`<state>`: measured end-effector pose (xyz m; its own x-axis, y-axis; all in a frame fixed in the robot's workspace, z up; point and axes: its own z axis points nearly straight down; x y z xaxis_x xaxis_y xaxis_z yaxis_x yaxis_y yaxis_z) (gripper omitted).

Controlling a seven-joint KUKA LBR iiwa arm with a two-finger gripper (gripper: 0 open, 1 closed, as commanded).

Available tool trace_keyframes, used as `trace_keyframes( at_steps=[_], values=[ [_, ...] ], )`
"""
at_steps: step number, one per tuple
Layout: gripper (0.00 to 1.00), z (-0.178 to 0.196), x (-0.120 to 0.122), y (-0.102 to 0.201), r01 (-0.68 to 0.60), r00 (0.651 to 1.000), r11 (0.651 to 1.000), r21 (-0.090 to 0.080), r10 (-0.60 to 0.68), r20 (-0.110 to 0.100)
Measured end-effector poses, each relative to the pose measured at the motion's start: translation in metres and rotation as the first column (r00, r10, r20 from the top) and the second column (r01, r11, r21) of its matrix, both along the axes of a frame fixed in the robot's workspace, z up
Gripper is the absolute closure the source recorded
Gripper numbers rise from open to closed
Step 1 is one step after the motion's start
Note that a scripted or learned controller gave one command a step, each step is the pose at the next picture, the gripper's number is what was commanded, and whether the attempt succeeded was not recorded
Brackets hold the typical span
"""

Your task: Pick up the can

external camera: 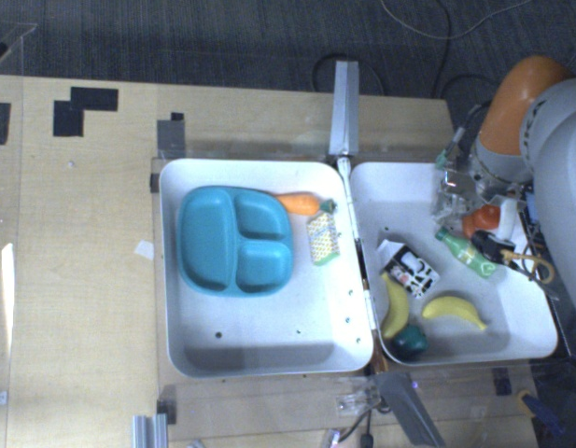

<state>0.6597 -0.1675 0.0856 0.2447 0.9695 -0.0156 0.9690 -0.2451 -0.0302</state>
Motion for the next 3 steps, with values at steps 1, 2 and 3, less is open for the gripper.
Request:
trace_keyframes(
  at_steps=[1,2,3],
  values=[
    [0.00,0.003,-0.048,-0.001,0.017,0.999,1.000,0.006,-0.017,0.041],
    [0.00,0.002,-0.004,0.005,0.125,0.992,0.992,0.010,-0.125,0.002],
    [0.00,0.002,-0.014,0.007,0.142,0.989,0.990,0.007,-0.143,0.038]
  ],
)
